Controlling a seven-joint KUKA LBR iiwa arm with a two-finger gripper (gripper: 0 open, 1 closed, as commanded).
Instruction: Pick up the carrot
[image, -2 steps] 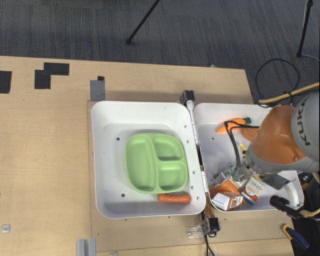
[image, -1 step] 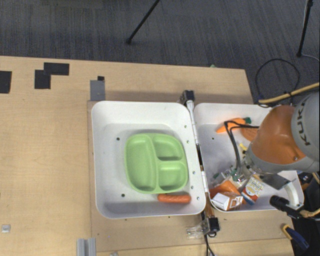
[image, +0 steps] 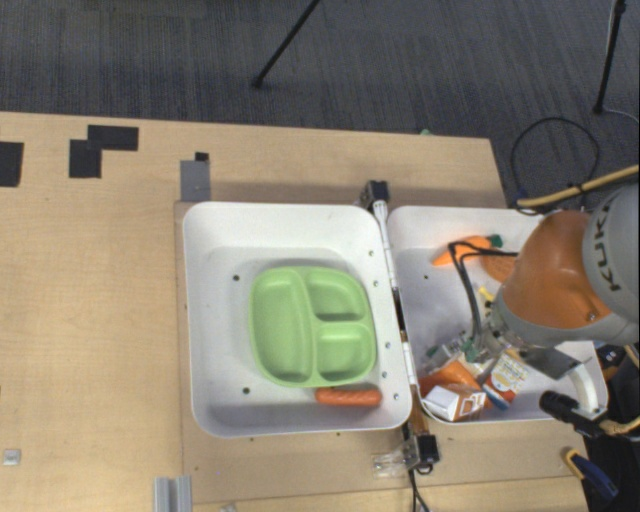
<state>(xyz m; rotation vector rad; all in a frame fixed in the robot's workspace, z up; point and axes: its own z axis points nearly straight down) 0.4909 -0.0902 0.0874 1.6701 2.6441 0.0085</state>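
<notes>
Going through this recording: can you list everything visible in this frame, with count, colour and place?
Bins: two, white, side by side on the bench.
Divided plate: one, light green, three compartments, in the left bin.
Carrot: one, orange, in the left bin, by the plate's near edge.
Orange piece: one, with some green at one end, far part of the right bin; what it is I cannot tell.
Small carton: one, orange and white, near corner of the right bin, among other small packets too jumbled to count.
Bench: one, tan wood.
Arm: one, grey with an orange band, over the right bin.
</notes>
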